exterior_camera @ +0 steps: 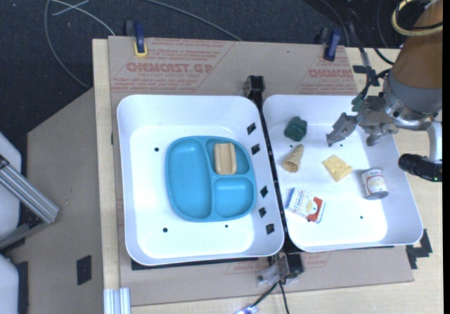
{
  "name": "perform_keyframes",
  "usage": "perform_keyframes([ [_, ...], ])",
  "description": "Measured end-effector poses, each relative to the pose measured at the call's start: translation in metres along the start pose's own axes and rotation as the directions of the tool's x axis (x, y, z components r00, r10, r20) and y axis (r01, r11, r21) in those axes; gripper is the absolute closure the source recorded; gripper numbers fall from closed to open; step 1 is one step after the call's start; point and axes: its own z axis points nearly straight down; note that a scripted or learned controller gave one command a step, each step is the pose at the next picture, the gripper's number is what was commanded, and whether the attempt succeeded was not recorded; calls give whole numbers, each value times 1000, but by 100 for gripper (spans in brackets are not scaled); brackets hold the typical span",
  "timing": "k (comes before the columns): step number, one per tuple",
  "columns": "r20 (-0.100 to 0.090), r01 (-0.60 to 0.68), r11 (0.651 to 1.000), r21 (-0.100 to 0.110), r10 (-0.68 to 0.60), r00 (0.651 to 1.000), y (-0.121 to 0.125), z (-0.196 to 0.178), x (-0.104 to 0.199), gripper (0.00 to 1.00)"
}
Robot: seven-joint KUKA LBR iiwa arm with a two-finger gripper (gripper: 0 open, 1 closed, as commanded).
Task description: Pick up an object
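Observation:
My gripper (357, 134) hovers over the upper part of the right bin (401, 232), its two fingers spread open with nothing between them. Below it and slightly left lies a yellow cheese wedge (337, 168). A dark green block (296, 128) sits to the gripper's left, and a tan cone (293, 158) lies just below that block. A small can (374, 183) lies on its side toward the right of the bin. Near the bin's front left is a white and red packet (306, 205).
The left bin (140, 235) holds a blue divided tray (190, 186) with a tan bread-like piece (224, 158) in its upper right compartment. A black divider with clips (264, 158) runs between the bins. Blue clamps (140, 42) hold the board's far edge.

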Motion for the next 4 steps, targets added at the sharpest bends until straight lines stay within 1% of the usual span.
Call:
perform_keyframes([
  [1, 2, 3, 1000, -14, -3, 1000, 3, -8, 0, 0],
  [2, 1, 2, 1000, -9, -2, 1000, -7, 48, -2, 0],
  [3, 0, 3, 1000, -9, -3, 1000, -4, 109, 4, 0],
  [4, 6, 5, 1000, -29, -5, 1000, 2, 120, 4, 0],
])
